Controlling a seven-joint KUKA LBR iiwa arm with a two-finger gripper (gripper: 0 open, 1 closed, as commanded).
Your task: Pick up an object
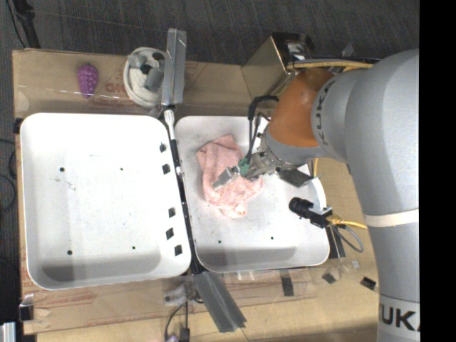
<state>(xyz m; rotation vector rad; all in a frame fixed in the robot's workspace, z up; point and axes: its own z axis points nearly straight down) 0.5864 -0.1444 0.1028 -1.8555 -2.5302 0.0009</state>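
A crumpled pink cloth (222, 177) lies in the right bin (285, 251), toward its left and back part. My gripper (234, 174) is down on the cloth's right side, its metal fingers (225, 177) pointing left over the fabric. The grey arm with its orange band (296, 116) reaches in from the right and hides the bin's back right corner. I cannot make out whether any fabric sits between the fingers.
The left bin (92, 198) sits beside the right one, with a black-clipped divider (174, 191) between them. A purple object (87, 78) and a white cable coil (144, 75) lie on the bench behind the left bin. A black cable plug (306, 209) hangs over the right bin.
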